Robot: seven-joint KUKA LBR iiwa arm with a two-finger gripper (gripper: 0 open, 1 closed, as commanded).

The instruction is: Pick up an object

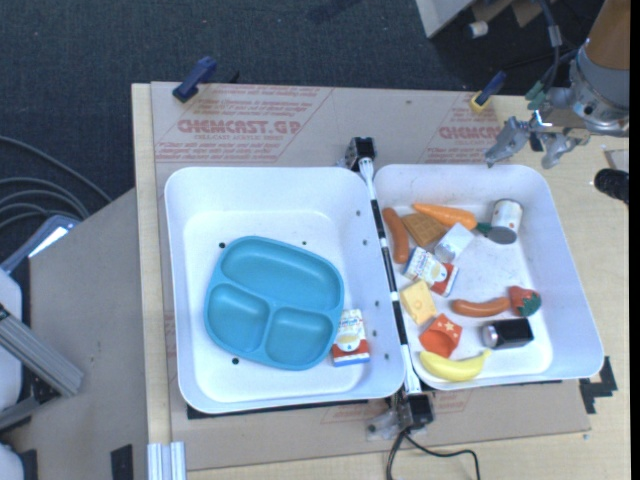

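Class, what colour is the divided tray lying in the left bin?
Light blue. The divided tray shows plainly in the overhead camera view.

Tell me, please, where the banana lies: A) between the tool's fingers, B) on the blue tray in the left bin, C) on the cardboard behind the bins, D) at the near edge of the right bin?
D: the banana lies along the near edge of the right bin, beside an orange block, away from the blue tray.
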